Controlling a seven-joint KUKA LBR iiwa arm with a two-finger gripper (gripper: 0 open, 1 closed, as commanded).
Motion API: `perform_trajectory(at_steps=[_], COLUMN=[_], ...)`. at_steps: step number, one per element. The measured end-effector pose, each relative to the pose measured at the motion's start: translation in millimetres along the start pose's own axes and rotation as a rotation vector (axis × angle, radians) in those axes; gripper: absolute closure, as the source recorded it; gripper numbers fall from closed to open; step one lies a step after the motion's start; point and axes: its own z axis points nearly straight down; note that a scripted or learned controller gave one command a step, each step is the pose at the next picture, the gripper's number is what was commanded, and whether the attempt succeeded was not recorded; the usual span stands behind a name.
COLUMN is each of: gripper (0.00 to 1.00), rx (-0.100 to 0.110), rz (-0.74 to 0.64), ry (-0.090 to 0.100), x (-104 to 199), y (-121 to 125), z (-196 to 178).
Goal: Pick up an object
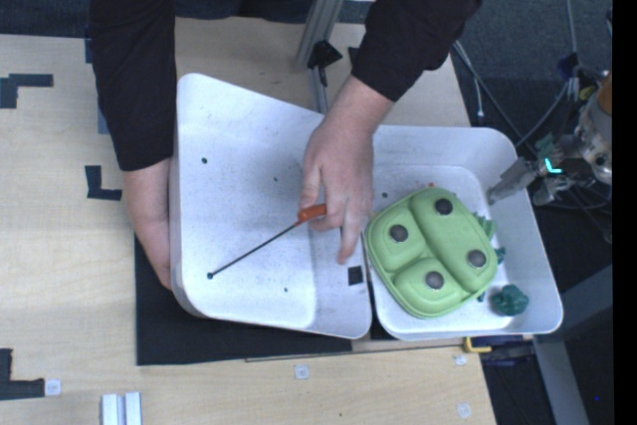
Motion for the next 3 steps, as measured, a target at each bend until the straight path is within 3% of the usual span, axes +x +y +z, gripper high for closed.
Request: perform_trajectory(at_steps=[1, 3], gripper=[0.0, 0.0], rx=[0.0, 0.005], rz=[0.0, -0.001], ry=[0.0, 0.001], x=[0.0, -5.7], y=[-0.1, 4.8], z=[0.1, 99.1])
